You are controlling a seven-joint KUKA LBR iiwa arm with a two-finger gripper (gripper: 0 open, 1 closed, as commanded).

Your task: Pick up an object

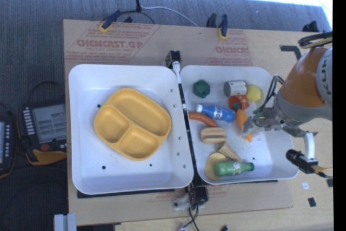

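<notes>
The right bin [281, 157] holds several toy foods. My gripper [250, 126] is low in its middle right, right beside an orange carrot [241, 117] and partly covering it. A small orange tip [249, 138] shows just below the gripper. Nearby lie a red tomato [237, 103], a yellow lemon [254, 93], a grey can [235, 87], a blue bottle [217, 112] and a dark green vegetable [201, 88]. A hot dog bun [213, 134] lies left of the gripper. A green bottle [233, 168] rests at the front.
The left bin [86, 170] holds a yellow divided plate [132, 123]. An orange sausage [197, 117] lies along the right bin's left wall. A waffle cone [230, 151] and a yellow piece [214, 159] sit beside the green bottle. The arm's orange band [305, 84] hangs over the bin's right rim.
</notes>
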